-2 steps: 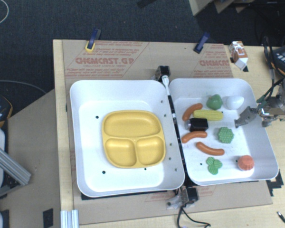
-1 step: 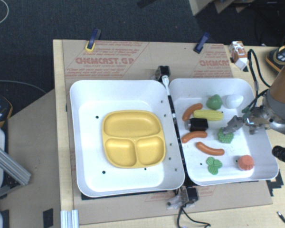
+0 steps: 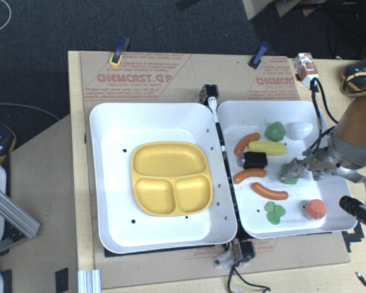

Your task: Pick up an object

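The right bin (image 3: pixel 329 224) holds several toy foods. There is a yellow corn cob (image 3: pixel 267 148), a green round vegetable (image 3: pixel 275 130), a white piece (image 3: pixel 301 129) and a black block (image 3: pixel 255 160). Three orange sausages lie at the upper left (image 3: pixel 247 142), the middle left (image 3: pixel 249 175) and lower down (image 3: pixel 269 191). A green leafy piece (image 3: pixel 274 211) and a red-orange fruit (image 3: pixel 316 209) sit near the front wall. My gripper (image 3: pixel 291 171) is low in this bin, right of the black block and above the lower sausage. A hint of green shows at its tip.
The left bin (image 3: pixel 110 182) holds a yellow divided plate (image 3: pixel 169 177). The arm's orange band (image 3: pixel 357 124) and cables hang over the right bin's right side. Clamps stand between the bins at the back (image 3: pixel 209 94) and front (image 3: pixel 241 251).
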Controlling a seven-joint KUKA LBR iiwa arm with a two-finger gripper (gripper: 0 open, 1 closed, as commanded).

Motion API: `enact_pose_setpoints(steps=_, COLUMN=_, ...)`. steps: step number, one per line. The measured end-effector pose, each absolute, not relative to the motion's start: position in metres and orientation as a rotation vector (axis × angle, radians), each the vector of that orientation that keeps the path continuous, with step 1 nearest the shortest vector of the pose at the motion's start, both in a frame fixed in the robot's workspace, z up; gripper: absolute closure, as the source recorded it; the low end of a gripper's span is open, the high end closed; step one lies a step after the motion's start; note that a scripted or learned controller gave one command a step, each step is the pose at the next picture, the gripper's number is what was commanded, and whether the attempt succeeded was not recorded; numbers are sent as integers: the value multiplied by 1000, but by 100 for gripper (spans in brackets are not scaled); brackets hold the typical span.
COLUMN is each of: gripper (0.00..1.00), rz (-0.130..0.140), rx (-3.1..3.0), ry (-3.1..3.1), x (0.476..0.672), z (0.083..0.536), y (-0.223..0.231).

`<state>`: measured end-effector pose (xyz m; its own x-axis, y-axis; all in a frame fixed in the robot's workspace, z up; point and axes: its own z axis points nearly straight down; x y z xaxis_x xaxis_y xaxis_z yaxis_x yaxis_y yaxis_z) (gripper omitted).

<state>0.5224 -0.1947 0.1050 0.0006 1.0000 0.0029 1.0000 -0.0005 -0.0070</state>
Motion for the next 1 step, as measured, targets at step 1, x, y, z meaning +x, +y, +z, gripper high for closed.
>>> enact_pose_setpoints(steps=1, gripper=0, rz=3, rx=-2218, ry=-2218, x=522, z=83, y=-194)
